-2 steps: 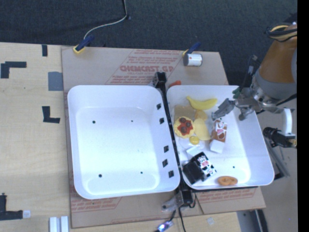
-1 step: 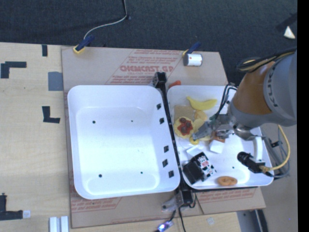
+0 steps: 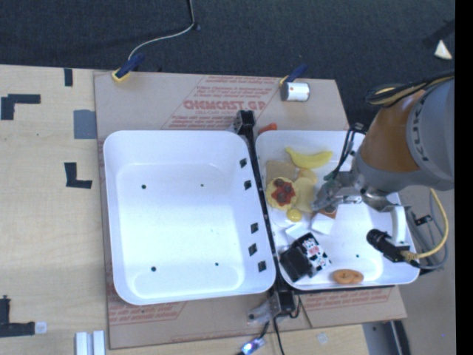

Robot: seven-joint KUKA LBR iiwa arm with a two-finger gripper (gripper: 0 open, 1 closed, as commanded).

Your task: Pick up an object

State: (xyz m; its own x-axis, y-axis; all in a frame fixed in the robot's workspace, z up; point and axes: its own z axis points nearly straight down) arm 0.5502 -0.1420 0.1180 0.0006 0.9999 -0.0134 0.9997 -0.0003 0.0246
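Arm (image 3: 403,143): grey with an orange band, reaching in from the right over the right bin's far right corner.
Tool (image 3: 323,202): down inside the right bin, at the middle of the clutter; whether it is released or clenched cannot be told.
Right bin (image 3: 384,272): crowded along its left half; bare white floor shows toward the right wall and near edge.
Contents of right bin: a yellow banana (image 3: 309,156) near the far wall; a tan piece with a red patch (image 3: 284,189) left of the tool; a small yellow ball (image 3: 295,215) just below it; a white block (image 3: 323,225) just below the tool; a black and white box (image 3: 303,257) by the near left corner; an orange oval (image 3: 346,276) against the near wall.
Task's thing: no object can be seen lifted; all lie on the bin floor.
Left bin (image 3: 118,198): white floor with a few dark dots, wide open room.
Divider: the bins touch along a dark seam (image 3: 255,198).
Bench (image 3: 44,220): pale, cardboard sheet (image 3: 214,102) under both bins, its far edge free.
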